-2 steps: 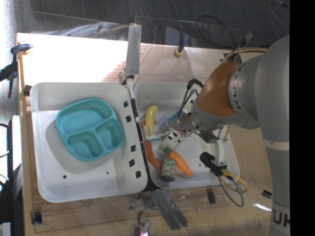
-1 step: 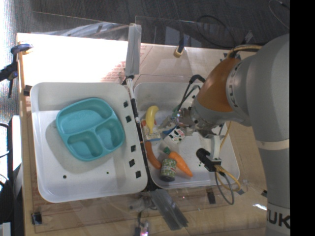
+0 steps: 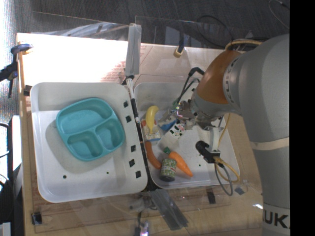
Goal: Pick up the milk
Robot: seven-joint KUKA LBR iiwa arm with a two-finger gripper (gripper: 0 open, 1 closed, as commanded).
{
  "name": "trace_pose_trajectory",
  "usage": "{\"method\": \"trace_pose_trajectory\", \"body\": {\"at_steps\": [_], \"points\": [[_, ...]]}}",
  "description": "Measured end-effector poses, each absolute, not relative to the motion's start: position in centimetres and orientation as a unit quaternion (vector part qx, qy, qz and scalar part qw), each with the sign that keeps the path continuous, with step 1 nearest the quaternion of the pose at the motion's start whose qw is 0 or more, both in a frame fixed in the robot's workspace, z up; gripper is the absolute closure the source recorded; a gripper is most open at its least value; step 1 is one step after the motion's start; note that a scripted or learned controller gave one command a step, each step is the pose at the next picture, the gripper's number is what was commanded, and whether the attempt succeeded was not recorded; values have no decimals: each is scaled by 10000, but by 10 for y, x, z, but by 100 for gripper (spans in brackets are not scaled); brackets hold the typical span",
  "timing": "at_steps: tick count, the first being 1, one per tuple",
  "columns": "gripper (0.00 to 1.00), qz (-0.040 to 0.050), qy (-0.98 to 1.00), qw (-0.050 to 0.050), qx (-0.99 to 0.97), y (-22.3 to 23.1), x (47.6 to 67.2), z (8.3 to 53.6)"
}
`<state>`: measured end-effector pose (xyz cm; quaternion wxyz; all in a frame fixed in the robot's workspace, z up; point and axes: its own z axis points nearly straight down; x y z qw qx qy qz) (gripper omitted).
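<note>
We are looking first at the arm (image 3: 256, 82), which is looming nearest the lens and reaching in from the right over the right bin (image 3: 231, 154). Its gripper (image 3: 178, 113) is hanging low among the clutter, and we cannot tell whether it is spread or closed. Just beside it we are seeing a small white and blue carton, probably the milk (image 3: 172, 127), lying between the banana (image 3: 151, 116) and the gripper, so the wrist is likely bending down to meet it. A carrot (image 3: 180, 164) and a green bottle (image 3: 168, 169) are lying nearer the front wall. The teal plate (image 3: 88, 128) is sitting alone in the left bin (image 3: 44, 181), apart from the work.
</note>
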<state>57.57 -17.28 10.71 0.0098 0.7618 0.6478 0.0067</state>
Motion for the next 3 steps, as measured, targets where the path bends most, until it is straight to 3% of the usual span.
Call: {"method": "trace_pose_trajectory", "body": {"at_steps": [1, 2, 3], "points": [[0, 40, 7216, 129, 6922, -163, 598, 107], [100, 64, 7231, 198, 6904, -164, 602, 123], [0, 62, 7233, 193, 6903, -163, 602, 123]]}}
